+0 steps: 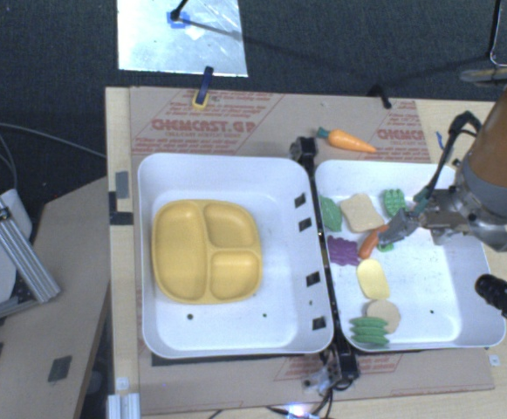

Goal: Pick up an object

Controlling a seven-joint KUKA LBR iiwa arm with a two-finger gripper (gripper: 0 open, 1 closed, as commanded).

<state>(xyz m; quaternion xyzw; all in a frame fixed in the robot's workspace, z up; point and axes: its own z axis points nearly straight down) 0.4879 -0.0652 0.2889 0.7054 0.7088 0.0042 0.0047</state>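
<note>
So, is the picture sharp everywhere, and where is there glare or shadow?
In the camera view, the yellow tray and the carrot outside the bins look fairly sharp; the end effector and the arm are slightly blurred; the shiny sheet at the top shows glare; shadows in the white bins are soft.

L bin (161,317) holds a divided tray (207,250), sitting left of centre. R bin (462,312) has the toy food along its left side: bread slice (361,211) at the far end, grapes (343,251) nearer, pea pod (369,330) at the near edge. A carrot (346,140) lies outside on the bench, behind the R bin; gripper (396,231) is just right of the bread slice.
</note>
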